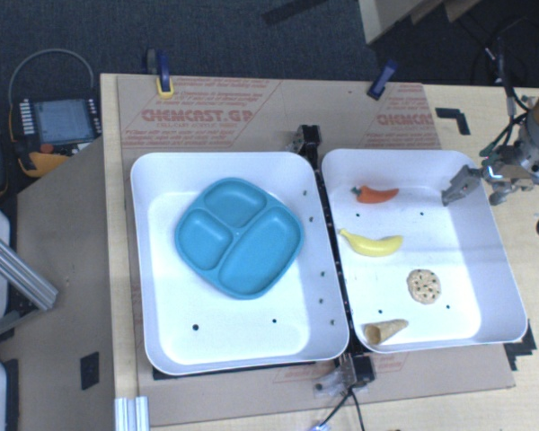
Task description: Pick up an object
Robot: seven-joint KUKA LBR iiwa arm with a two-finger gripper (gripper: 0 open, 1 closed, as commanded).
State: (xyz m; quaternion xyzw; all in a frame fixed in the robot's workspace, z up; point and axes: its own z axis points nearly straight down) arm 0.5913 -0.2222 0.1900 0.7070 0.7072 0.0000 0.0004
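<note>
**Pincer poised at the far rim of the food bin**

Dark carpet surrounds a cardboard-topped bench (251, 115) bearing two shallow white bins side by side. Farthest to the left of the pincer, the left bin (162, 330) holds a blue divided plate (240, 237), lying flat and well apart from any candidate for picking. Closer, the right bin (467, 321) holds four small items spread loosely, none touching, which leaves each free to be approached alone. An orange carrot (375, 195) lies nearest, just to the pincer's left at about its height in the view. A yellow banana (372, 243) sits below and left of it; a round cookie (423, 286) lies lower, and a cone (385, 331) rests lowest, by the bin's near wall. The pincer (487, 185) hangs over the right bin's upper right rim, fingers spread apart with nothing between them. Judging by position, the carrot seems the likeliest target, though no object is yet chosen.
</note>
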